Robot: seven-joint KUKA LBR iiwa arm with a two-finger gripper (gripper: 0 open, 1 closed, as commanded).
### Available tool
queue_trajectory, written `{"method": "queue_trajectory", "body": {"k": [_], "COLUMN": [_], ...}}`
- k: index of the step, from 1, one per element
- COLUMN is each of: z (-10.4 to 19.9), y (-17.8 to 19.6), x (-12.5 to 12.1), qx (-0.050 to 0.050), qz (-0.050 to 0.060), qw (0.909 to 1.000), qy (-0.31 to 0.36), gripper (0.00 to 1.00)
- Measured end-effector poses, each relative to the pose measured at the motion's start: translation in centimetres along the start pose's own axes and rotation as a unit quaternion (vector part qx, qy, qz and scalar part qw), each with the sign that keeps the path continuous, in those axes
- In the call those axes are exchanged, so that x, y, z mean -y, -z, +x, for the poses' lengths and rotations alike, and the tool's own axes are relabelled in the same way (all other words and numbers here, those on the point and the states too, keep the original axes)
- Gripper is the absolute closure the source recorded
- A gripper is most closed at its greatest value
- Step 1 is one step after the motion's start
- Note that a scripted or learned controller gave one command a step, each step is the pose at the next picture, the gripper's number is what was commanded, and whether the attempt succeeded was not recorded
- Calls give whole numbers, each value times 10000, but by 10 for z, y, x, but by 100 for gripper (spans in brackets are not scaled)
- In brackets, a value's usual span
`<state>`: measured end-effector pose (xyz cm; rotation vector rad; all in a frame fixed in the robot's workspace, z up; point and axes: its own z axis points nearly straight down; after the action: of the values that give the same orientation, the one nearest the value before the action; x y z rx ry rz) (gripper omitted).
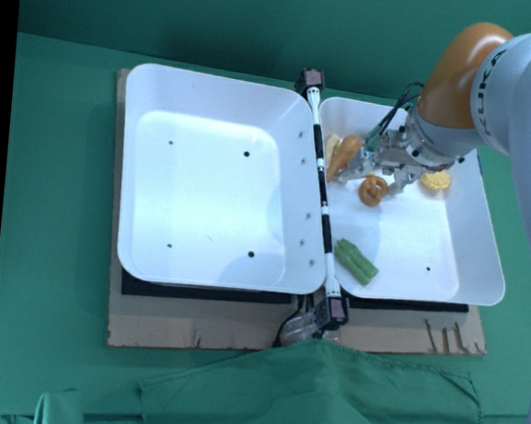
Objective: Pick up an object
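Note:
My gripper [385, 174] is low in the back of the right bin [428, 258], its wrist angled down and to the left. A small brown ring-shaped pretzel [373, 191] lies right under its tip, touching or nearly touching it. An orange carrot-like piece [346, 154] lies just to the left, beside a pale yellow slice [332, 149] at the bin's wall. A yellow piece [435, 182] lies to the right, partly hidden behind the gripper. Nothing is lifted off the bin floor.
A green asparagus-like bundle [355, 260] lies near the front left of the right bin. The left bin [222, 92] stands beside it, with a black-and-white bar [321, 193] between them. Green cloth [323, 401] bunches at the bench's front.

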<state>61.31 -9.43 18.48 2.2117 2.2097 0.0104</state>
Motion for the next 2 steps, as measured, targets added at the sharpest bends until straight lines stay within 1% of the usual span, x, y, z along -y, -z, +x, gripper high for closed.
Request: {"method": "queue_trajectory", "body": {"k": [1,2], "z": [-9,-2], "y": [2,0], "x": [65,31], "qx": [-7,-8], "qz": [-20,7], "qw": [10000,10000], "qy": [-25,-6], "gripper": [0,0]}}
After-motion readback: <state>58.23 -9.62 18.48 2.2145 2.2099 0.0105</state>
